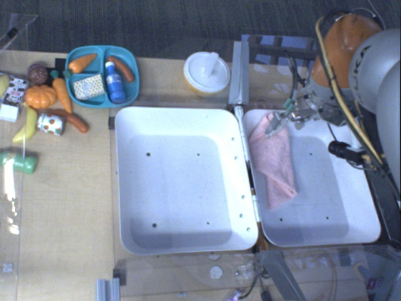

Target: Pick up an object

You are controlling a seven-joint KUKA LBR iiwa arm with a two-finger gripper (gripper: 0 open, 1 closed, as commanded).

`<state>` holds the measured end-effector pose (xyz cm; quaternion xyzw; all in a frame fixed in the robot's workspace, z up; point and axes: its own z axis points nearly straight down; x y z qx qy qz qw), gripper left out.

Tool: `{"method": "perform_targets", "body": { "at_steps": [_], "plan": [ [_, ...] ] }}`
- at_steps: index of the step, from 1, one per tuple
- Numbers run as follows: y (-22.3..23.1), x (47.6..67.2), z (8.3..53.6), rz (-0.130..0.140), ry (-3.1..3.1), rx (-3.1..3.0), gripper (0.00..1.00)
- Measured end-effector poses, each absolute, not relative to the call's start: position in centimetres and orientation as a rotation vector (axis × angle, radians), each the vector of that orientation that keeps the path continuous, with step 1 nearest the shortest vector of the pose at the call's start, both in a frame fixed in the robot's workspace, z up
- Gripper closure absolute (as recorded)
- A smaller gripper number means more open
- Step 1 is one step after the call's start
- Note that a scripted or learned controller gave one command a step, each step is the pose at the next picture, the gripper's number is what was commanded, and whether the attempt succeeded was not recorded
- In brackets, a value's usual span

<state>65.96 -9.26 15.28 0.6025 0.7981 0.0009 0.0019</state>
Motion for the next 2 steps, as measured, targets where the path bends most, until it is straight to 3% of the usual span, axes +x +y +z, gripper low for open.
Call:
{"method": "perform_targets", "body": {
  "at_steps": [1,2],
  "plan": [
    [-12.2,65.0,9.2,0.013,2.533,1.834,0.0],
    [-10.7,66.9,9.1,-0.01,2.575,1.793,0.0]
  ]
}}
